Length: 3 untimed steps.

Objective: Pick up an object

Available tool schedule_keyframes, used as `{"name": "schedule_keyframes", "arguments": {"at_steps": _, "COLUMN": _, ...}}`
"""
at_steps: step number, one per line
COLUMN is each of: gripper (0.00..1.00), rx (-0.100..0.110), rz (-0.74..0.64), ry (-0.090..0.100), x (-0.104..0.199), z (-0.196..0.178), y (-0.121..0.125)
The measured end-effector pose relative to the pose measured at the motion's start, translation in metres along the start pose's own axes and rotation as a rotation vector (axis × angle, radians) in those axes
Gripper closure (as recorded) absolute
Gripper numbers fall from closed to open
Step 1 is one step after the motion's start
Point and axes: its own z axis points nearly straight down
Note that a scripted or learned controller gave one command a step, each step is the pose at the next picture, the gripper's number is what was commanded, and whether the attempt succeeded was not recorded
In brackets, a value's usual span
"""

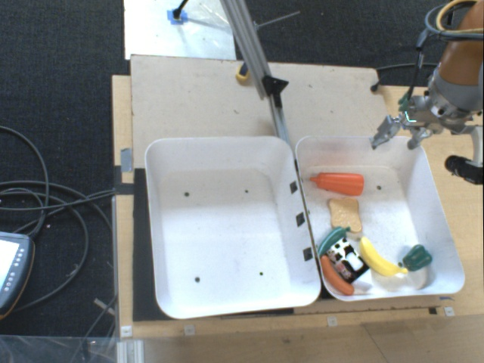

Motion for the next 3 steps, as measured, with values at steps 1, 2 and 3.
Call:
{"name": "schedule_keyframes", "arguments": {"at_steps": 1, "gripper": 0.0, "rx": -0.004, "rz": -0.003, "ry": -0.002, "x": 0.0, "z": -0.003, "y": 0.001}}
{"name": "schedule_keyframes", "arguments": {"at_steps": 2, "gripper": 0.0, "rx": -0.001, "rz": -0.002, "ry": -0.001, "x": 0.01, "z": 0.045, "y": 0.004}}
{"name": "schedule_keyframes", "arguments": {"at_steps": 3, "gripper": 0.0, "rx": 0.0, "rz": -0.001, "ry": -0.001, "x": 0.018, "z": 0.091, "y": 0.002}}
